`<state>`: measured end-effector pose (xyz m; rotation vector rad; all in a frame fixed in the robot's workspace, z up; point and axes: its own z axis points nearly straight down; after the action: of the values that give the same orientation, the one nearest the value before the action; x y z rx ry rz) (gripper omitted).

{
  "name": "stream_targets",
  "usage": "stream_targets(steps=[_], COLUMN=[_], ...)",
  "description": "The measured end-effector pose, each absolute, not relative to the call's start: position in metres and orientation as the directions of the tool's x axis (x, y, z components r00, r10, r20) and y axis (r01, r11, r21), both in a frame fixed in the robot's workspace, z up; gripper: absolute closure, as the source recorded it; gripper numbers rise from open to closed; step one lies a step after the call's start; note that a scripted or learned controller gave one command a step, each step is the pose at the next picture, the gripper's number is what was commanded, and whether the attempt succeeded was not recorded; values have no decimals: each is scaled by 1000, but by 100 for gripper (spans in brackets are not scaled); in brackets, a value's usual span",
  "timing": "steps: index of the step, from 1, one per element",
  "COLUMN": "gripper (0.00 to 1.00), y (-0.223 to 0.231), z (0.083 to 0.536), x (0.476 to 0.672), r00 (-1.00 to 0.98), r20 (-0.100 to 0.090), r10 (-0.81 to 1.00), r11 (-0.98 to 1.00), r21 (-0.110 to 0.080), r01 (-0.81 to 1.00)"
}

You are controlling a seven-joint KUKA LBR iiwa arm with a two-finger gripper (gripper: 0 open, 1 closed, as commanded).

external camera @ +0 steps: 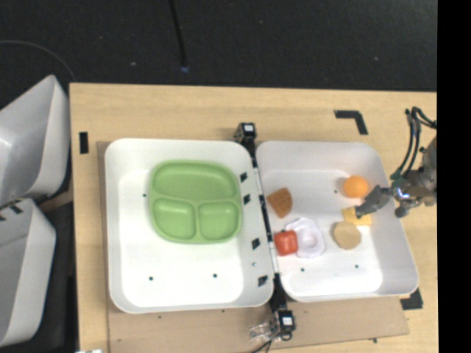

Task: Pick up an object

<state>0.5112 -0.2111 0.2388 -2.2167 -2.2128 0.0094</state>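
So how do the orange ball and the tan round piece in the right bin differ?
The orange ball is bright orange and smaller; the tan round piece is pale brown, wider and looks flatter. The ball lies nearer the bin's far wall, the tan piece nearer the front. Both are round and lie in the right bin.

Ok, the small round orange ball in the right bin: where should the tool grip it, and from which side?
Probably straight from above, closing across the widest part of the small round orange ball. It is round, so no side is favoured, but the shallow white right bin's wall lies close behind it and a yellow block sits just in front.
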Motion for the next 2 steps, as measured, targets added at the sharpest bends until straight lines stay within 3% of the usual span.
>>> stream_targets(steps=[1,2], gripper=[0,0], y=[-211,-215], z=[245,202], x=[514,513], r00=[-2,1], r20=[-1,-1], r10=[1000,1000], r11=[2,-1], r21=[0,-3], r01=[1000,1000])
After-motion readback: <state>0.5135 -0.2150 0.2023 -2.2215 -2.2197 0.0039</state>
